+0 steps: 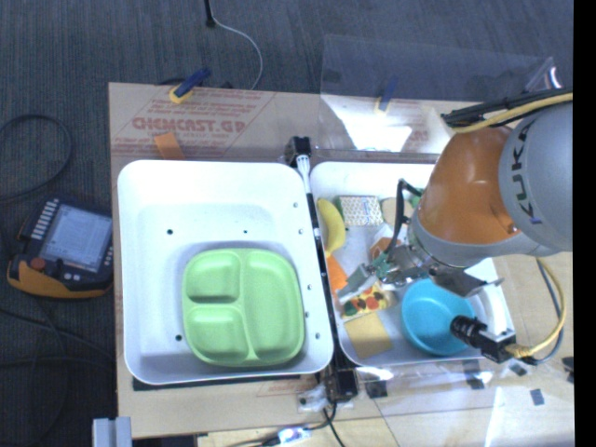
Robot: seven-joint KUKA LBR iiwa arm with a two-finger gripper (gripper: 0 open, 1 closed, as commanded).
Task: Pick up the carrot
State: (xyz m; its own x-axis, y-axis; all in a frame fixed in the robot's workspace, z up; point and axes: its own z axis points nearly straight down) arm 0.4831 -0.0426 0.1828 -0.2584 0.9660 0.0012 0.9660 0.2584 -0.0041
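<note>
The carrot [337,274] is a short orange piece lying by the left wall of the right bin [328,335], just below a yellow banana [331,223]. My gripper [376,270] reaches down into the right bin from the right, its tip a little to the right of the carrot and above a small multicoloured item [369,297]. The grey and orange wrist [466,203] hides the middle and back right of that bin. I see nothing clearly held at the gripper's tip.
A blue bowl [434,318] sits at the front right of the right bin, with a tan block [369,336] beside it and a pale speckled sponge [359,210] at the back. The left bin [149,203] holds a green divided plate [244,306].
</note>
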